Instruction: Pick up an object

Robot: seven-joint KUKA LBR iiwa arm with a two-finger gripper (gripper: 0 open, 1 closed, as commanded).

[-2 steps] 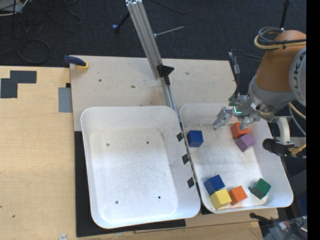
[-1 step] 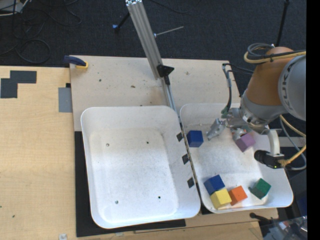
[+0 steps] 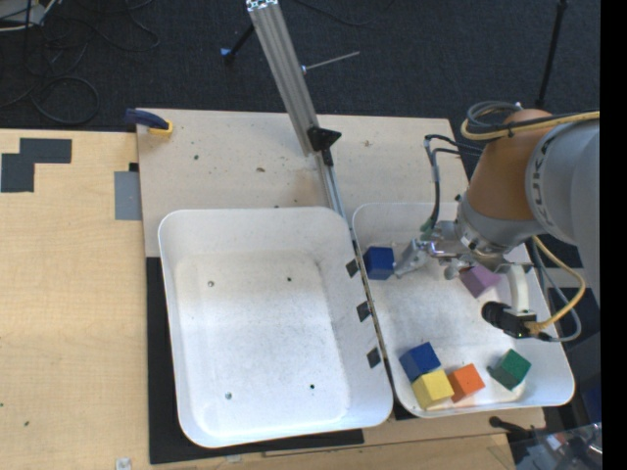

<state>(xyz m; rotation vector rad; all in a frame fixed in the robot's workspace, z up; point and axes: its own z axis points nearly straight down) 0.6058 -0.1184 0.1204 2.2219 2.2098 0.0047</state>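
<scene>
**A:** What do the two bins hold?

**B:** The left bin (image 3: 196,262) shows bare white floor with a few dark specks. The right bin (image 3: 558,385) holds all the blocks, six of them.

**A:** Count them by colour.

**B:** Two blue, one yellow, one orange, one green, one purple. The first blue cube (image 3: 379,261) sits near the right bin's left wall, toward the far end. The second blue cube (image 3: 420,359) lies near the front, touching or just beside the yellow cube (image 3: 432,389). The orange cube (image 3: 467,381) is just to the right of the yellow one, and the green cube (image 3: 510,369) sits a little further right, near the front rim. The purple block (image 3: 480,280) lies under the arm's wrist, partly hidden by it.

**A:** And the gripper?

**B:** The gripper (image 3: 404,262) reaches in from the right, low over the right bin, its tip just beside the first blue cube, on that cube's right side. Whether it touches the cube I cannot tell, and I cannot tell whether the fingers are spread or closed; they are too small and blurred. Nothing is visibly held between them.

**A:** Anything else on the bench?

**B:** One slanted metal rail (image 3: 289,71) rises behind the bins.
</scene>
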